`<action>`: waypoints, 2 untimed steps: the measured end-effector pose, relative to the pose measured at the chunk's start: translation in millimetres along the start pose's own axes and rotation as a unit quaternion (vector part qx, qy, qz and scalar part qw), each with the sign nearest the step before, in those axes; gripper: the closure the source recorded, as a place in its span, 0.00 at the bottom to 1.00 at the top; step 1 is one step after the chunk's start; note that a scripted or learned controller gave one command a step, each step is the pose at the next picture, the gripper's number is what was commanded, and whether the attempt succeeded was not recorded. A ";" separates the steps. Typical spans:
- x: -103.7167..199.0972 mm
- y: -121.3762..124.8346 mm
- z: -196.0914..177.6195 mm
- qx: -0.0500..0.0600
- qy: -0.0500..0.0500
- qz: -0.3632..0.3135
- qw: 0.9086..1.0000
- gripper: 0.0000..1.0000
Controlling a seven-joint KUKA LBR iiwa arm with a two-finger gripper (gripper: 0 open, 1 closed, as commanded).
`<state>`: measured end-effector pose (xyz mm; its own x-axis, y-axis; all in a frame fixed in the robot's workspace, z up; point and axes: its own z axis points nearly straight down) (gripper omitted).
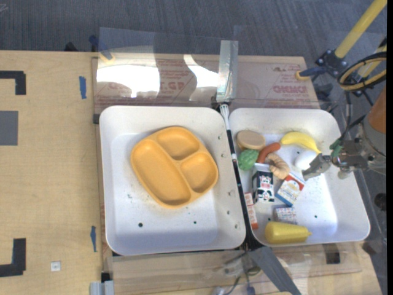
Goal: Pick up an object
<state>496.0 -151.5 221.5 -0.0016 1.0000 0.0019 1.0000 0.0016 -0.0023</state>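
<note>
Left shallow white bin (pixel 116 183): orange three-compartment plastic plate (pixel 174 165), centred. Right shallow white bin (pixel 344 214): yellow banana (pixel 300 141), round tan bun (pixel 250 140), yellow bottle (pixel 286 231) near front wall, small cartons. Gripper (pixel 314 166) low over right bin, beside banana.

My arm is reaching in from the right side of the bench, its orange band (pixel 376 117) showing at the frame's right edge. My wrist is crossing the right rim of the right bin (pixel 350 192), angled downward and leftward. My gripper (pixel 314 166) is hanging low, its dark fingers pointing toward that bin's middle.
</note>
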 end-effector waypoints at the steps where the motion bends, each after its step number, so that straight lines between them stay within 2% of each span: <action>1: -10.1 51.7 107.3 0.002 0.000 0.201 0.980 0.00; 2: 24.3 9.4 134.1 -0.004 0.000 0.136 0.991 0.00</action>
<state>505.1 -127.0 87.5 0.2680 0.9634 0.0015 0.9634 -0.2680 0.0045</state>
